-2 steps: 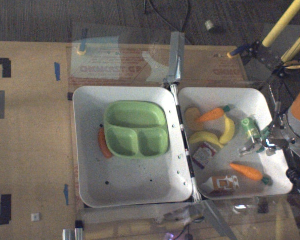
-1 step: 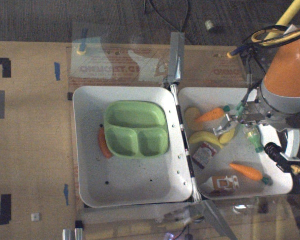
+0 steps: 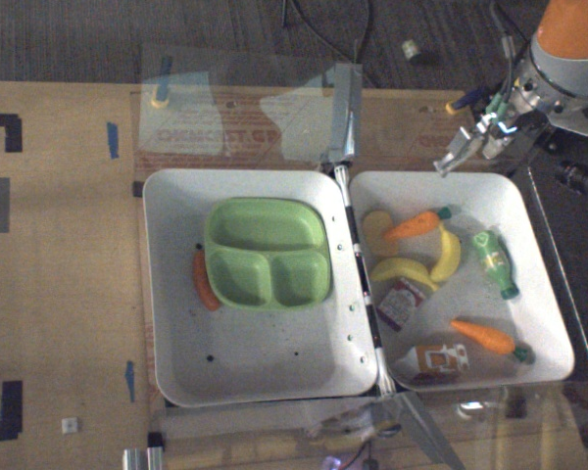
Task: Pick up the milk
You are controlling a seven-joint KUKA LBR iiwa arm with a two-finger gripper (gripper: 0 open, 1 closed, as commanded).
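Note:
The milk (image 3: 439,358) is a small white carton with an orange label. It lies on its side near the front edge of the right bin (image 3: 544,262). My gripper (image 3: 463,155) hangs above the bench just past the right bin's far rim, well away from the milk. It is open, with nothing between its fingers. The grey arm with its orange band (image 3: 573,18) comes in from the upper right.
Around the milk, the right bin holds two carrots (image 3: 416,225) (image 3: 485,337), two bananas (image 3: 449,255), a green bottle (image 3: 494,260) and a dark red packet (image 3: 400,302). In the left bin (image 3: 176,360) sit a green divided tray (image 3: 268,253) and an orange piece (image 3: 205,280).

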